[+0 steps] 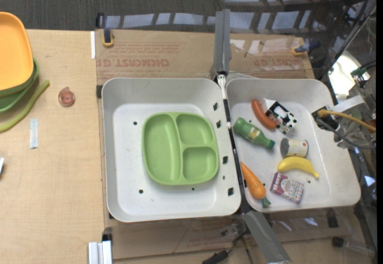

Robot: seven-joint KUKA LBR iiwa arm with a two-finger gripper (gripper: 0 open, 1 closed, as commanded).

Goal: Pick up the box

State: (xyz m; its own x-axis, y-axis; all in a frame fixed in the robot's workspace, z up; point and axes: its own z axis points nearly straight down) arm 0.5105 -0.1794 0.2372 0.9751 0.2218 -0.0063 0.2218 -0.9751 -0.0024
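The box [287, 187] is small and pink-purple with a printed face. It lies flat near the front of the right bin [341, 188], just below the banana [298, 166]. My gripper [349, 130] is at the right rim of that bin, up and to the right of the box and well apart from it. Nothing shows between the gripper and the box.
The right bin also holds a carrot [254, 181], a green bottle [252, 133], a red sausage [262, 114], a black-and-white toy [281, 117] and a small grey cup [295, 148]. A green divided plate [180, 148] lies in the left bin [119, 197].
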